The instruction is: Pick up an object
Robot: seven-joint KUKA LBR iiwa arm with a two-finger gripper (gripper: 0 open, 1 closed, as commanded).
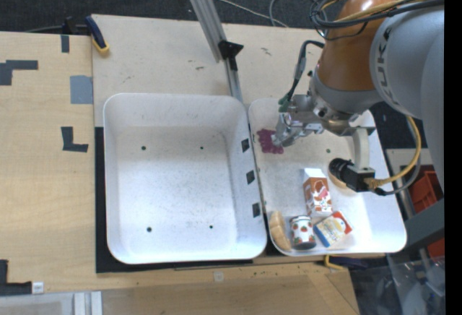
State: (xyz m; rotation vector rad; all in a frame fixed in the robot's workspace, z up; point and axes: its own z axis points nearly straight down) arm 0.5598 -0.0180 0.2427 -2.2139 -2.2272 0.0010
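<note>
We're at the reach: the end effector (287, 134) hovers beside the purple object (269, 141), centre-right; its state we cannot tell. Next comes closing in squarely.

A pale wooden bench (166, 53) is filling most of the frame, carrying two shallow white bins side by side, the left bin (115, 183) at centre and the right bin (386, 223) toward the lower right, their rims touching.
</note>
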